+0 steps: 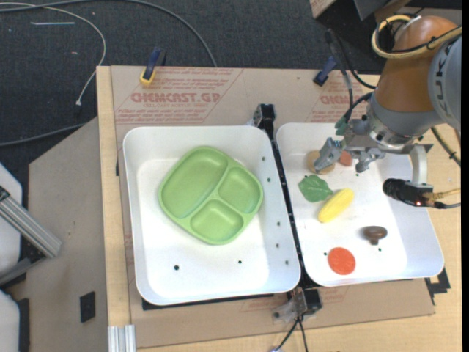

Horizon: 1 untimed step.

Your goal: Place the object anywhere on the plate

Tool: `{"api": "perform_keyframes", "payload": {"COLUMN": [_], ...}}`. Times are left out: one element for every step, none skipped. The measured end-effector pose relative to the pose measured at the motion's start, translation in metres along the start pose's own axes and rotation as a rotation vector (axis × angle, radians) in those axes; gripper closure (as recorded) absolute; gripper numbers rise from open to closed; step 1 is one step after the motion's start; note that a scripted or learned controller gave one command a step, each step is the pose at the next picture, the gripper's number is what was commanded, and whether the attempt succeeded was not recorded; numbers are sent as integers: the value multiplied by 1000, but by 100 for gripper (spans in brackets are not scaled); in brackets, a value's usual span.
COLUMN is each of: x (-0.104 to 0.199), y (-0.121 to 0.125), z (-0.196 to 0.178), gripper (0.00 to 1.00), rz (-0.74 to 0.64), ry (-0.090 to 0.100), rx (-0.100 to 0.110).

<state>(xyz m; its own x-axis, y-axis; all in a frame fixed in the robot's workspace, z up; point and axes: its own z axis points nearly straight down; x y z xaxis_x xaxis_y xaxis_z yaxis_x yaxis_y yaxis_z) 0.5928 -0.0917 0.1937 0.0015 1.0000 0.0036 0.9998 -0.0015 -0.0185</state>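
a smooth green plate [211,194] with three rounded compartments is seen lying in the left bin [146,262]. in the right bin [425,259] are scattered a crinkled green leaf [315,188], a glossy yellow oblong piece [335,204], a flat orange-red disc [341,260] and a small brown mushroom shape [376,233]. the gripper [350,155] is seen low over the bin's far end, beside a tan piece [322,160] that is partly hidden by it. whether anything is gripped cannot be told.

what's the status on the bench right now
Gripper low over right bin, by a tan piece. Green plate in left bin, nothing on it. Leaf, yellow piece nearby.
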Motion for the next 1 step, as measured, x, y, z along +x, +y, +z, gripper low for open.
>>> {"api": "perform_keyframes", "payload": {"x": [0], "y": [2], "z": [-6], "gripper": [0], "rz": [-2], "ry": [-2], "rx": [-11]}}
